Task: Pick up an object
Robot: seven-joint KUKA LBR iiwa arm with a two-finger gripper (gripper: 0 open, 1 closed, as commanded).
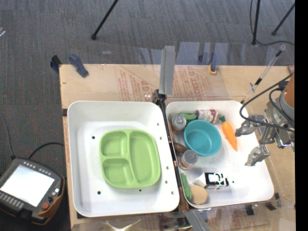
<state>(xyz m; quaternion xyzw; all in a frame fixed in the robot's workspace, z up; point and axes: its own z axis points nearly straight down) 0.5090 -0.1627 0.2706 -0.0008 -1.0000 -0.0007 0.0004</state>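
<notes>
Gripper [251,142] over your right bin [262,177], jaws apart, holding nothing.
Carrot [229,134] lies just left of them; teal bowl [202,137] further left.

Right bin [250,189] contents: a teal bowl [202,137], upright, mouth up, near the centre. An orange carrot [229,134] lies just right of the bowl, lengthwise toward the far wall. Two small cans: one [179,122] at the bowl's far left, one [188,159] at its near left. A red-labelled item [208,115] lies on its side by the far wall. A black-and-white carton [217,180] lies flat near the front, with a tan rounded item [198,194] beside it.
</notes>
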